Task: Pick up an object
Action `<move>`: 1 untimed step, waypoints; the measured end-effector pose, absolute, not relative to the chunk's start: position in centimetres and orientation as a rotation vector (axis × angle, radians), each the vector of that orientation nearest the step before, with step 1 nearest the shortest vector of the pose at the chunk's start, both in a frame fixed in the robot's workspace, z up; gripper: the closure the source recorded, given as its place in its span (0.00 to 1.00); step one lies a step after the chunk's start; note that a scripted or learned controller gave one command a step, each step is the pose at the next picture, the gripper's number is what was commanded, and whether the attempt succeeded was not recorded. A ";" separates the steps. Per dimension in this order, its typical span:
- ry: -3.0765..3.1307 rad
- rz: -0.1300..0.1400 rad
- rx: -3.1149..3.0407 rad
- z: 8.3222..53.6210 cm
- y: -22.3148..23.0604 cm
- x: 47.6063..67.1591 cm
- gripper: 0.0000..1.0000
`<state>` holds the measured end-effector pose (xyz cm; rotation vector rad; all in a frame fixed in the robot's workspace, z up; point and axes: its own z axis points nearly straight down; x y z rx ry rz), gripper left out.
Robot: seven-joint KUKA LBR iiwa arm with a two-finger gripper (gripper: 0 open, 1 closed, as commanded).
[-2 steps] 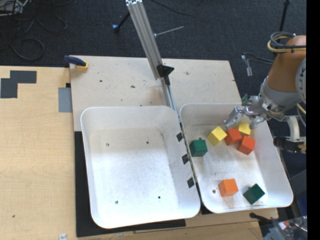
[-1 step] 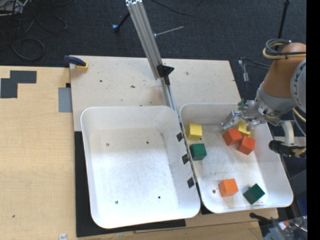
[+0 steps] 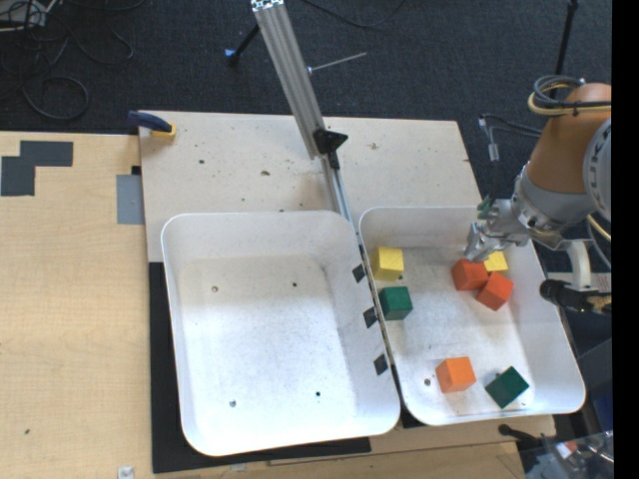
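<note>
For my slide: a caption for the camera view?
Claw hovers over red cubes in the right bin.

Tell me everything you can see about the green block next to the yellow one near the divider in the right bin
The green block is a small cube, dark green with a matte, painted look. It sits flat on the floor of the right bin, close to the bin's left wall, with its edges turned slightly off the bin's. The yellow block lies just behind it, close to it or barely touching. The gripper is off to its right, over the red blocks.
</note>
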<state>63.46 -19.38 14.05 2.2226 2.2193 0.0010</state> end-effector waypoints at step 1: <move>2.216 0.002 2.223 18.9 -20.3 63.8 1.00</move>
